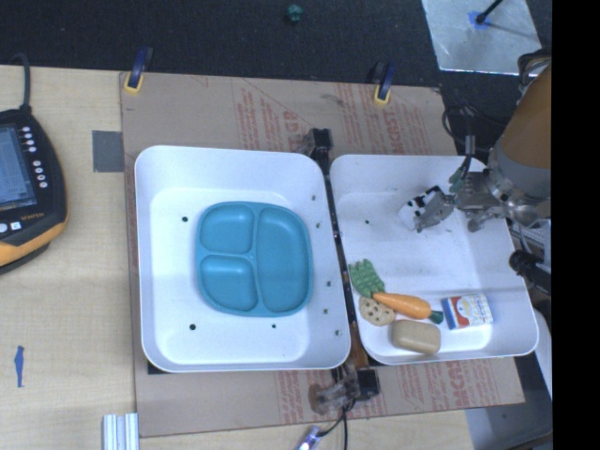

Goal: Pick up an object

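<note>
— Wooden table [75, 279] with a sheet of cardboard on it, two white bins side by side. What sits in them?

— Taking the right bin [487, 270] as the landmark: the left bin [159, 251] touches it along its left wall and holds a blue divided plate [253, 256]. Inside the right bin, along its near edge, lie a green leafy toy [366, 277], a cookie [376, 310], a carrot [405, 303], a tan bread-like piece [415, 336] and a small carton [466, 310].

— And the arm?

— It reaches in over the right bin's far right corner. The pincer [441, 206] hangs over the bin's far half, beside a small black-and-white object [419, 207] on the bin floor.

— Is it grasping that?

— I cannot tell; whether the pincer is released or clenched is not clear at this size.

— What does the pick turn on?

— The black-and-white piece lies just to the pincer's left, touching or nearly so. The carrot, long axis running left to right, and its neighbours lie well apart, towards the bin's near edge. I judge the small piece the likelier target.
</note>
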`<control>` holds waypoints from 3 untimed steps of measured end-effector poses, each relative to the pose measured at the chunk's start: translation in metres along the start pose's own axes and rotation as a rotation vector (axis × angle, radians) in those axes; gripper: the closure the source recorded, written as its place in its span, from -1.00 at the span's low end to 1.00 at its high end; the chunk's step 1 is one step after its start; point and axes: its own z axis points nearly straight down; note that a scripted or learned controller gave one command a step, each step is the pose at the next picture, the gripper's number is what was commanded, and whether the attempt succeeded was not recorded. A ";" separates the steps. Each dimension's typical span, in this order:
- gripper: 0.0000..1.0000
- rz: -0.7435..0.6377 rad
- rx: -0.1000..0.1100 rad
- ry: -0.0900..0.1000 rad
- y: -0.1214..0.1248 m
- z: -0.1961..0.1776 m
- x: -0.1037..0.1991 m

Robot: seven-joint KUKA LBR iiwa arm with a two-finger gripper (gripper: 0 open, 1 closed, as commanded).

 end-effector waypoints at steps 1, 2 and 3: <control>-1.00 -0.001 -0.001 0.000 0.063 0.039 0.003; -1.00 0.003 -0.003 0.002 0.082 0.056 -0.057; -1.00 0.000 -0.001 0.001 -0.022 0.022 -0.056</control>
